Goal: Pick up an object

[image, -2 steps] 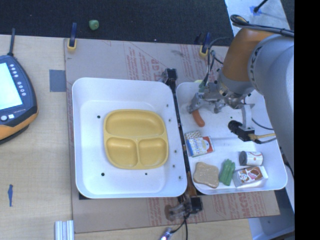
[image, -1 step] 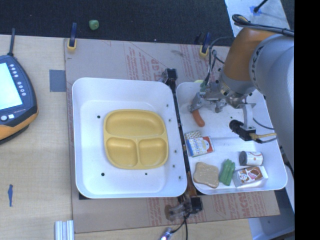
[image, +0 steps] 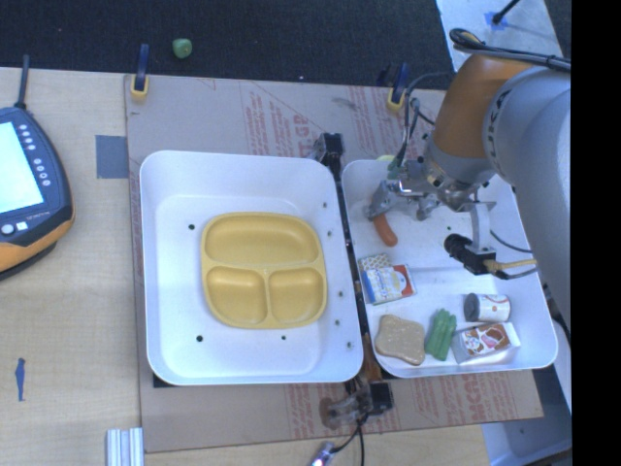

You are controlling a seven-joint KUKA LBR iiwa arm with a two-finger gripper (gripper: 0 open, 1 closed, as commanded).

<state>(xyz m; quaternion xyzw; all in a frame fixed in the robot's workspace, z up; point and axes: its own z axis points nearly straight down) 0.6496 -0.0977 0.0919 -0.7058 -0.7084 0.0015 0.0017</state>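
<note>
A light wooden bench (image: pixel 68 357) filled the lower left of the frame, with a big sheet of brown cardboard (image: pixel 262 115) on it. Beyond the bench, at the top, the floor (image: pixel 243 8) was dark. Two white bins sat side by side on the cardboard. The left bin (image: pixel 165 260) held a yellow tray (image: pixel 262 268) with three parts. The right bin (image: pixel 529 352) held small toy foods. The grey arm (image: pixel 524 115) came in from the upper right. Its gripper (image: pixel 388 207) sat low at the top of the right bin, just above an orange hot dog (image: pixel 386 230). I could not tell how the gripper was set. A slice of toast (image: pixel 400 339), a green pickle (image: pixel 442 334) and a small carton (image: pixel 386 282) lay lower in that bin. An orange and grey control pad (image: pixel 24 187) rested at the left edge.
</note>
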